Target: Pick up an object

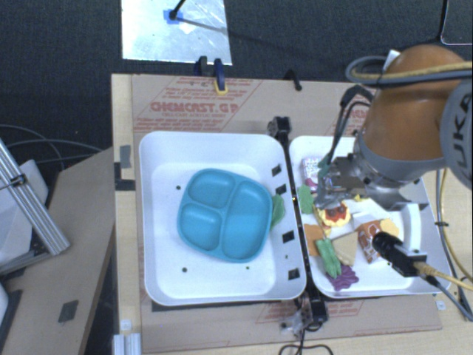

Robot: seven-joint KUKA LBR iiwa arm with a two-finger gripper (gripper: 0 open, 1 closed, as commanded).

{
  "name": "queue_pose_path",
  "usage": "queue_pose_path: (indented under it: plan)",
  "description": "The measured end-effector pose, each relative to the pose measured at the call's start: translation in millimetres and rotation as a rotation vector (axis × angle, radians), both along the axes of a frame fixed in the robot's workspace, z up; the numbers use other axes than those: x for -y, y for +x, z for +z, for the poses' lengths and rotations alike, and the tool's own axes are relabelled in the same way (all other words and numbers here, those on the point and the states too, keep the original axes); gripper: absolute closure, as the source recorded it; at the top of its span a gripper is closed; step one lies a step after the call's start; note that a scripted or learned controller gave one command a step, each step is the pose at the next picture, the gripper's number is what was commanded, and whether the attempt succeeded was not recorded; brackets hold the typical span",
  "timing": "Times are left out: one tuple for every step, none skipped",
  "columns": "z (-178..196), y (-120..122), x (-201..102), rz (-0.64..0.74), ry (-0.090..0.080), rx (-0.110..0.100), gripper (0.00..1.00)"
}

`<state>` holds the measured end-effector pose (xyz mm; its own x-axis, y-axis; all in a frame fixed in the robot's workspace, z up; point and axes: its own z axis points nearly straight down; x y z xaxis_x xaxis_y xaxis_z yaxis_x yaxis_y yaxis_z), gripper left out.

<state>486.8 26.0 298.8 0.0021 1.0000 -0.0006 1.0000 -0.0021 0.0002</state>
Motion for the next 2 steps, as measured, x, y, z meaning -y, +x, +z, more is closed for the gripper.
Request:
queue_pose_path:
  plan:
    - [52.7, 0.3, -60.7, 0.013, 0.004, 0.006, 1.0]
    - [50.2, 0.0, -56.7, 0.006, 0.001, 0.001, 0.0]
